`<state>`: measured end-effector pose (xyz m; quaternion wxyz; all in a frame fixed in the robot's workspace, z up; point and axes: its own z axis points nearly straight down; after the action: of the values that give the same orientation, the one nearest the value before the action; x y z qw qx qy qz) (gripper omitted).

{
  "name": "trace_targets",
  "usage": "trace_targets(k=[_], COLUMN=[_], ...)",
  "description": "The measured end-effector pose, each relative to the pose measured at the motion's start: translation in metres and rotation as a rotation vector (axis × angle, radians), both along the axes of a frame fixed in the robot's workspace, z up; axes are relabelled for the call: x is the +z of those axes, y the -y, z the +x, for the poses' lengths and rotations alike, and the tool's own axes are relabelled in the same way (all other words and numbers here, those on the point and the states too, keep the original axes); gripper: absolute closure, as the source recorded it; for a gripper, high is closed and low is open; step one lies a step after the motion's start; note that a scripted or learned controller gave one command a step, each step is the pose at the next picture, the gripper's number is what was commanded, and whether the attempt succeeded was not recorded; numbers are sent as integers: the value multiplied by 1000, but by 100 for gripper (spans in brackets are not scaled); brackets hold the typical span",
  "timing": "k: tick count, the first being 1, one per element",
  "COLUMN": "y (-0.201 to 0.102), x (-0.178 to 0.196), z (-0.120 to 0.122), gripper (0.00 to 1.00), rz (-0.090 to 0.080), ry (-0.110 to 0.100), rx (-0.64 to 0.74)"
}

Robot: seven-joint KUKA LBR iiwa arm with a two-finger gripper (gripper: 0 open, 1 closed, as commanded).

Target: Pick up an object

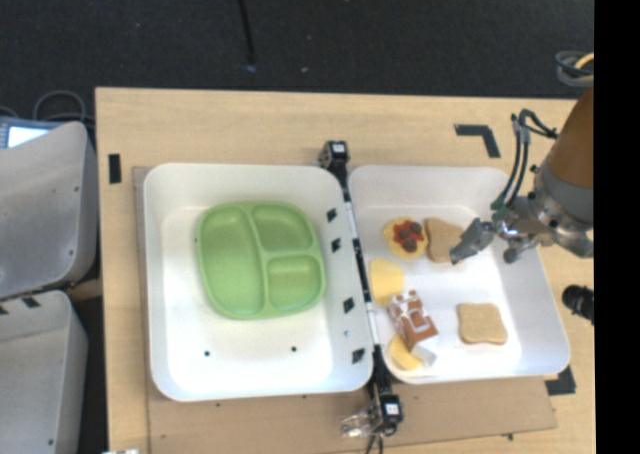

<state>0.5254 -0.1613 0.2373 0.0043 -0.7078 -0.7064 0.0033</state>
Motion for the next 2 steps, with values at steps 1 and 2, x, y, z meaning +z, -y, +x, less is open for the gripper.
trace_targets(k=[1,2], y=[0,2], x=[6,-37], z=[2,7], gripper=[0,0], rz=[-2,-3], ry=[11,9], rx=[3,2])
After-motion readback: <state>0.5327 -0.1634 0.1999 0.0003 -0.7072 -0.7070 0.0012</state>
